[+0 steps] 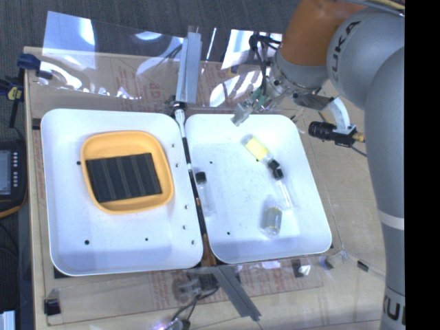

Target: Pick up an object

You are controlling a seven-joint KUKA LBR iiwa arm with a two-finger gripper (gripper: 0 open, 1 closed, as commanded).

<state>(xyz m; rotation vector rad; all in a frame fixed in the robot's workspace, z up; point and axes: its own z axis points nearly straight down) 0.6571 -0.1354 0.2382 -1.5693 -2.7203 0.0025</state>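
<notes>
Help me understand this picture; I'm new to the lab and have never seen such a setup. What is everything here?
One fixed camera looks down at a slant on a bench. The grey and orange machine is a robot arm reaching in from the right; its end effector hangs over the right bin's far edge, with nothing visibly between its fingers. That bin holds a pale yellow block, a clear tube and small dark pieces. The left bin holds a yellow tray with a dark grid insert.

Bench (357, 205), pale wood-toned top. Bears two shallow white bins side by side, edges touching: left bin (69, 239), right bin (227, 232). Clear plastic sheeting (103, 60) lies along the far edge.
</notes>
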